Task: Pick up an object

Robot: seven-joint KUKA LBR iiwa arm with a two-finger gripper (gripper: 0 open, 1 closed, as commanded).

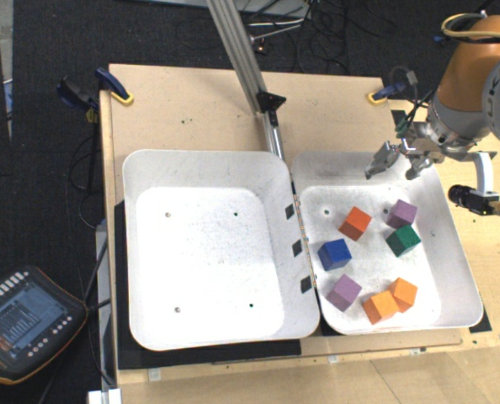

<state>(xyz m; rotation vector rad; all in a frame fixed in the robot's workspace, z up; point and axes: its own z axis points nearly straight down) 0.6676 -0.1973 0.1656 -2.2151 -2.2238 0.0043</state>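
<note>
Several small cubes lie in the right bin: an orange cube, a purple cube, a green cube, a blue cube, a second purple cube and two orange cubes touching each other near the front. My gripper hangs open over the bin's back edge, above and behind the cubes, with nothing between its fingers.
The left bin lies beside the right one on the tan bench. A slanted metal rod crosses the back of the bench. Blue-and-yellow clamps sit at the back corners. A teach pendant lies off the bench at the lower left.
</note>
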